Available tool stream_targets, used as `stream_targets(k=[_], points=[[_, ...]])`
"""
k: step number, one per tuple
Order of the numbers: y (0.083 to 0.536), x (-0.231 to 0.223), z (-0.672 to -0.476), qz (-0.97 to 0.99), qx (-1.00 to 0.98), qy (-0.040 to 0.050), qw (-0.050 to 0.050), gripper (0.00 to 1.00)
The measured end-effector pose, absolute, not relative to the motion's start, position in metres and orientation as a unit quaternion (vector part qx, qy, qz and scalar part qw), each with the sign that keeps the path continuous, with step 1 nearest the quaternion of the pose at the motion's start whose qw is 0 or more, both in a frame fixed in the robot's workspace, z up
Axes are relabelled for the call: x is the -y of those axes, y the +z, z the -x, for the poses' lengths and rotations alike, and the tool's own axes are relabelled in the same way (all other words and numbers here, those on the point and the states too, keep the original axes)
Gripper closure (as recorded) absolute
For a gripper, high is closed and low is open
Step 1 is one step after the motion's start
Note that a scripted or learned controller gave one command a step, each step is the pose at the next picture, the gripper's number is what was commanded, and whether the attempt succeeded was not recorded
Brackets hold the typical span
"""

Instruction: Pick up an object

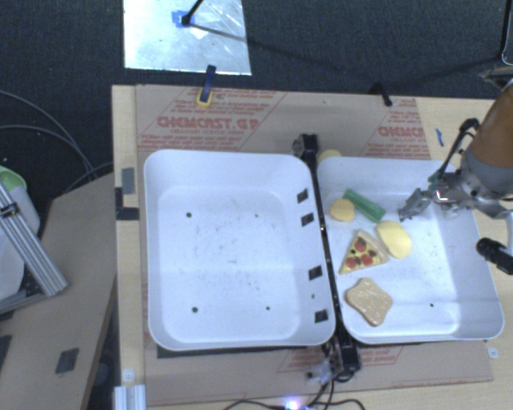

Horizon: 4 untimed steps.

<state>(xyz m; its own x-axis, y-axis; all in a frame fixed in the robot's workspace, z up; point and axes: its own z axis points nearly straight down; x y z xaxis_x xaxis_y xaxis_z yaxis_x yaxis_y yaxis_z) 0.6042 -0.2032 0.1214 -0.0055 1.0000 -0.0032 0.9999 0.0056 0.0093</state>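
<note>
Gripper (pixel 413 204), finger state indeterminate: just up-right of pale yellow oval plastic lemon (pixel 394 238); green rod-shaped plastic vegetable (pixel 363 205) left of gripper.

Dark carpet floor (pixel 51 24); cardboard-topped bench (pixel 265 114); shiny metal sheet (pixel 185 24).

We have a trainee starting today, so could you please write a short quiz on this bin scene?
1. True or false: the pizza slice lies in the right bin.
2. Which item sits nearest the front edge of that bin? A) green stick B) toast slice C) yellow lemon-like piece
3. Fill in: the gripper hovers over the ____ bin.

Key: 1 true; 2 B; 3 right.
</note>
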Motion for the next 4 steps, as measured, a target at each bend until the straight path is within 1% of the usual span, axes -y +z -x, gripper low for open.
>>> stream_targets(k=[1,2,3,4], points=[[0.139,0.131,-0.598,-0.704,-0.71,0.0011,0.0,0.0],[0.22,0.066,-0.568,-0.704,-0.71,0.0013,0.0,0.0],[0.397,-0.044,-0.505,-0.703,-0.712,0.0053,0.003,0.0],[0.383,-0.114,-0.486,-0.703,-0.711,0.0019,0.0,0.0]])
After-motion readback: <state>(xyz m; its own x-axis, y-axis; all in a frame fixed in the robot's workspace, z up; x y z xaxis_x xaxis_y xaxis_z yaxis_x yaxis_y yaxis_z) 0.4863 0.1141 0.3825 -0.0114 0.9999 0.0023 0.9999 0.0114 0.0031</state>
